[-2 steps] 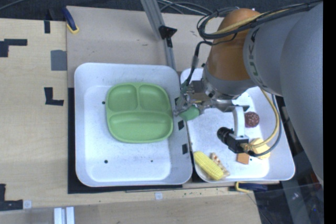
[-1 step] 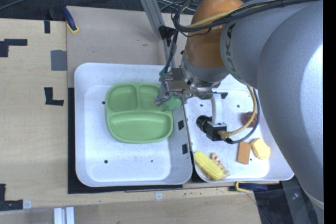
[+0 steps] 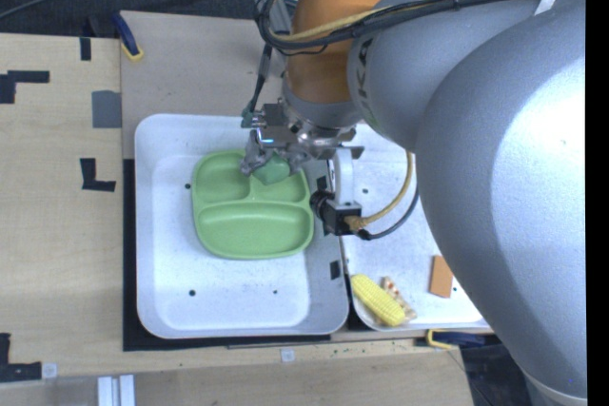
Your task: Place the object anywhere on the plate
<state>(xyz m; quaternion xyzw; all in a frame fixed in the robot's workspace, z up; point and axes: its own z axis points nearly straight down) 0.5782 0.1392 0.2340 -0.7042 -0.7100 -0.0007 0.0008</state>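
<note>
Two white bins on the table [image 3: 57, 233], side by side; we log the contents as follows.

Item 1, left bin [image 3: 162, 204]: holds a green plate [image 3: 252, 223], divided into compartments, two small at the far side, one large at the near side. Plate sits towards the bin's right wall.

Item 2, pincer [image 3: 262, 157]: hangs over the plate's far right compartment, low, wrist and orange band above it. Whether its tips are apart or together, we cannot tell; the housing hides them.

Item 3, object [image 3: 273, 172]: a small green piece, approx. same shade as the plate, seen just under the pincer at the far right compartment. Resting on the plate or carried, we cannot tell.

Step in hand, our judgement: the release over the plate. To do it well: keep the piece inside the compartment's rim, let go low so it does not bounce, then lift straight up w/o dragging it.

Item 4, right bin [image 3: 400, 176]: a corn cob [image 3: 381, 299] at the near edge, an orange block [image 3: 441, 278] to its right. Both well apart from the plate; no obstruction.

Item 5, misc.: cables loop round the wrist; the divider ridge next to the piece is the one thing that could tip it.
</note>
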